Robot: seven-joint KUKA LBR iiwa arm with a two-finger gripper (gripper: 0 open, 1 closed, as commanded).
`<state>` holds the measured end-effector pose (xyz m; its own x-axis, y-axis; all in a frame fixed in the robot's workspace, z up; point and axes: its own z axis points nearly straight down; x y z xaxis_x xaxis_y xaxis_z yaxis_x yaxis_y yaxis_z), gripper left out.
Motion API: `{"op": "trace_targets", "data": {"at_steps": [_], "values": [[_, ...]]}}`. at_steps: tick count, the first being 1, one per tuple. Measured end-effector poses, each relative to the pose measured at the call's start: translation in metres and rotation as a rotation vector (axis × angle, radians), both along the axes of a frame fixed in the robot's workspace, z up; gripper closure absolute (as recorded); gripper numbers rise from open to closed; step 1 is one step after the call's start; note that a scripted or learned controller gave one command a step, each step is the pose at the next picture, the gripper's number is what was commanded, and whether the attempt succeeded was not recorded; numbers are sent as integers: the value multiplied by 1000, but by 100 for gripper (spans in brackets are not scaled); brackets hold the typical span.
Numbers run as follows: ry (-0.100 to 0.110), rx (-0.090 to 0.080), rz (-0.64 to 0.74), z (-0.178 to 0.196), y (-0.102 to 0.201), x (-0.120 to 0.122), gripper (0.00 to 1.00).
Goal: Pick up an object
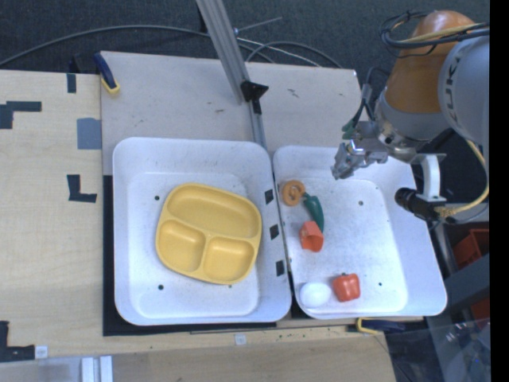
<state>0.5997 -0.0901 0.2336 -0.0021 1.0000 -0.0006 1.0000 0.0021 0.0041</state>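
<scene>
My gripper (347,165) hangs over the far edge of the right bin (413,289), nothing between its fingers as far as I can see; whether it is open or closed I cannot tell. So no pick is done yet. Nearest below lie a tan round piece (293,192), a green pepper (314,208) and an orange carrot (311,236); farther off, a white ball (316,294) and red pepper (346,286). A yellow tray (208,233) sits in the left bin (127,213).

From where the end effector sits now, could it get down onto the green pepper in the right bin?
Probably yes. The end effector hangs over the right bin's far edge, and the green pepper lies nearby, uncovered, though the orange disc and carrot crowd it.
</scene>
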Motion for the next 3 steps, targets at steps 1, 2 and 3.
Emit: {"op": "trace_targets", "data": {"at_steps": [1,2,3], "values": [[4,3,6,1,63,15,100],[5,3,6,2,126,27,100],[4,2,5,-7,177,51,100]]}}
